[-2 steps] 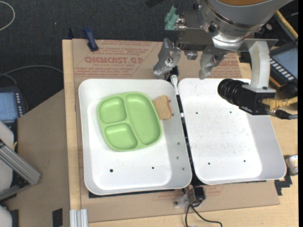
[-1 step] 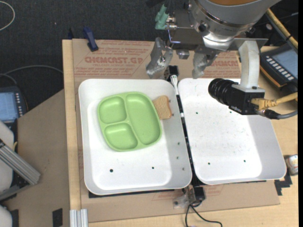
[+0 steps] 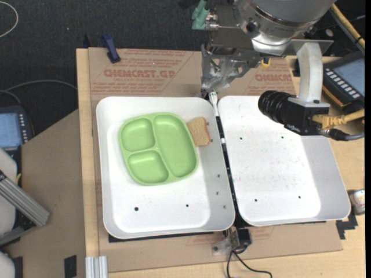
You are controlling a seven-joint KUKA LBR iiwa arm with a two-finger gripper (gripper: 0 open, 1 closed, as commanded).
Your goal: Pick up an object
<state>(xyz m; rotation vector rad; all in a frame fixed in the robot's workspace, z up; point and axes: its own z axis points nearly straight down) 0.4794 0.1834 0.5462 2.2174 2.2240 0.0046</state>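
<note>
Board (image 3: 145, 68) reads "CHEMCAST G.P"; gripper (image 3: 215, 86), grip unclear, hangs at the bins' far edge

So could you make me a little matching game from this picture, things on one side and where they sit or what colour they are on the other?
Things:
1. divided plate
2. cracker
3. claw
4. black camera

Descriptions:
A. tan, resting against the plate's right edge
B. over the upper part of the right bin
C. green, lying in the left bin
D. above the far end of the seam between the bins

Pairs: 1-C, 2-A, 3-D, 4-B
</note>
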